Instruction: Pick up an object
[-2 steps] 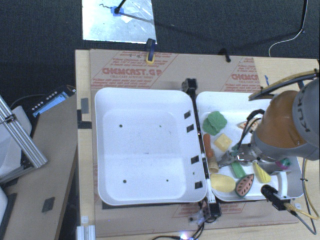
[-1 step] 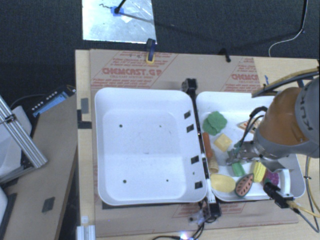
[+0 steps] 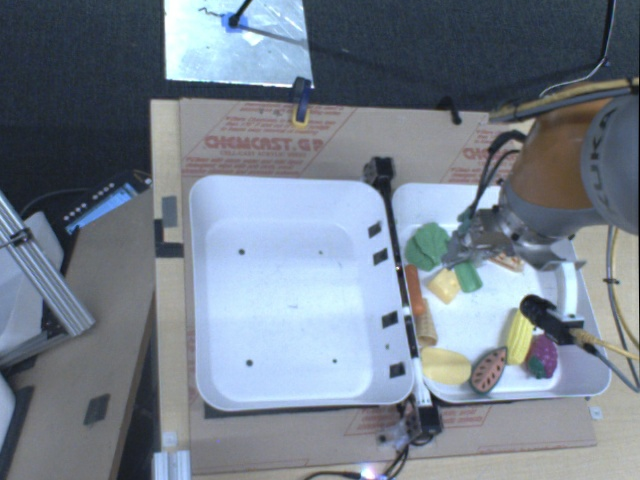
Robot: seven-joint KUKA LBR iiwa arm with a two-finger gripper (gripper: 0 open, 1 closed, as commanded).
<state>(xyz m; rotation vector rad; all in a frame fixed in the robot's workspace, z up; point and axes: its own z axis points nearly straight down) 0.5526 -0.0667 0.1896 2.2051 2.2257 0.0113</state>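
Arm reaches in from the right over the right bin (image 3: pixel 585 308); the end effector (image 3: pixel 467 251) sits low among the toys near that bin's upper left, just beside a green leafy piece (image 3: pixel 428 244) and above a small green block (image 3: pixel 467 277) and a yellow chunk (image 3: pixel 443 286). Finger state: cannot tell, the wrist body and cabling hide the tips, and nothing is visibly pinched. Judged step: descent or closing onto a target, probably one of the green pieces; no lift evident. Next move calls for a firm close on one item alone, then a straight rise clear of the neighbours. Other candidates: orange carrot-like stick (image 3: pixel 420 303) along the left wall, smooth yellow lemon shape (image 3: pixel 447 367), seeded slice (image 3: pixel 489 370), ribbed corn (image 3: pixel 519 335), knobbly purple grapes (image 3: pixel 543 354). All look like hard moulded plastic, glossy and likely slippery. Left bin (image 3: pixel 215 268) is smooth white plastic on the worktop (image 3: pixel 170 138).
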